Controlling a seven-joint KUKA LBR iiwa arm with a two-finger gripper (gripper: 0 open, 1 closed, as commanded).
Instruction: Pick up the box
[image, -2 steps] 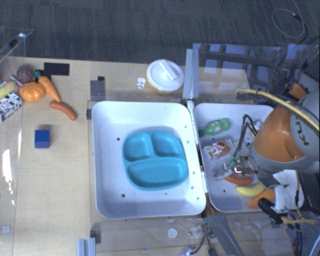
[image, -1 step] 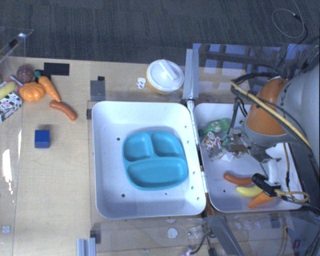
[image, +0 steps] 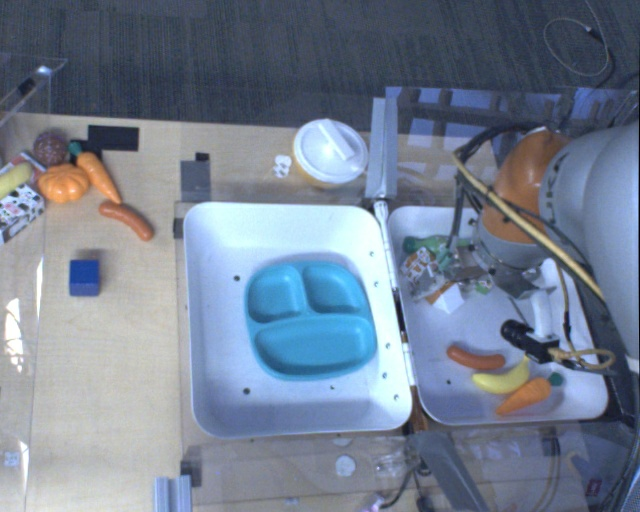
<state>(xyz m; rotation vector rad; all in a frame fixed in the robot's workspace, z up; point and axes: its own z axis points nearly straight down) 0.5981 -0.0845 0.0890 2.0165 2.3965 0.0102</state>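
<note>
**Claw down in the right bin, right by the box**

Camera view from above: the arm (image: 590, 190) comes in from the right and the claw (image: 470, 272) hangs low over the back-left part of the right bin (image: 585, 405). The box (image: 425, 262), a small printed carton, lies tilted just left of the claw, close enough that it may be touching. Can't tell from here whether the claw has a grip on it. Nearer the front sit a toy sausage (image: 476, 357), banana (image: 502, 378) and carrot (image: 524, 396). The left bin (image: 215, 400) has a blue divided tray (image: 312, 318). A blue cube (image: 85, 277) sits on the surface (image: 110, 400) far left.
</note>
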